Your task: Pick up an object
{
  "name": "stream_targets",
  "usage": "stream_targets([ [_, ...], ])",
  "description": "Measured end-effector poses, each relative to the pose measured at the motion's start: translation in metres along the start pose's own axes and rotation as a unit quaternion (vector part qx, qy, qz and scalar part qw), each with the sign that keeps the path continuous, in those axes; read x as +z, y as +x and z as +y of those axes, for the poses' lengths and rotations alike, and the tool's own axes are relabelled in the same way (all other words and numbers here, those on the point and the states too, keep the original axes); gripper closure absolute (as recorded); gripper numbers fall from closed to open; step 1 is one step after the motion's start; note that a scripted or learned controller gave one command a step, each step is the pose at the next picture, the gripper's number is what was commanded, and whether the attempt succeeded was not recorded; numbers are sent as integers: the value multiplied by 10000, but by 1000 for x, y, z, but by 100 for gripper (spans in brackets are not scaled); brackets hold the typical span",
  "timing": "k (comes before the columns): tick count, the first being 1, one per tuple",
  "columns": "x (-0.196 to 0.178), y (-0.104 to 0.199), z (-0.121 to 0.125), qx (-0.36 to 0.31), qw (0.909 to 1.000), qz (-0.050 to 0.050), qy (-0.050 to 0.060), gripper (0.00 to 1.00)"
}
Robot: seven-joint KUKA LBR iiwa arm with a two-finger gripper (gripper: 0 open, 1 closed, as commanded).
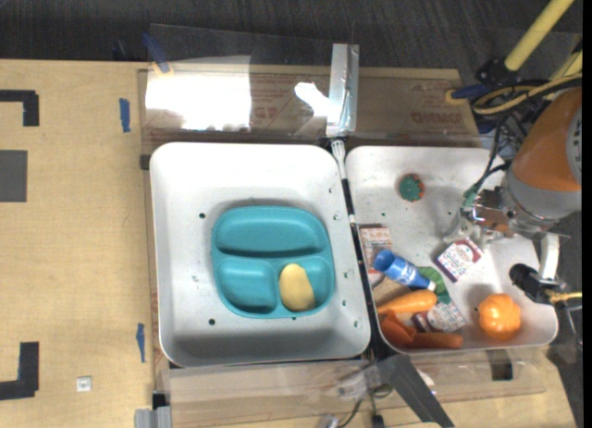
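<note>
The right bin holds several objects: a small green ball, a blue bottle, an orange carrot, an orange fruit, a red piece and a white-and-purple packet. My gripper hangs low over the right side of this bin, just above and to the right of the packet. The orange-banded wrist rises behind it. Nothing is visibly held.
In the left bin lies a teal divided tray with a yellow lemon-like object in its lower right compartment. A printed card lies by the divider. Cables and a yellow pole crowd the far right.
</note>
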State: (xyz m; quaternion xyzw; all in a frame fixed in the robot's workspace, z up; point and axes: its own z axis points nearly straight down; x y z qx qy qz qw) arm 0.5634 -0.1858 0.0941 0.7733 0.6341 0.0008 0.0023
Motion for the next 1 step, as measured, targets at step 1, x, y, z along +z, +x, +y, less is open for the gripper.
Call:
stream_targets([
  [1,-123,-35,-12,440,9990,-1,-3,100],
])
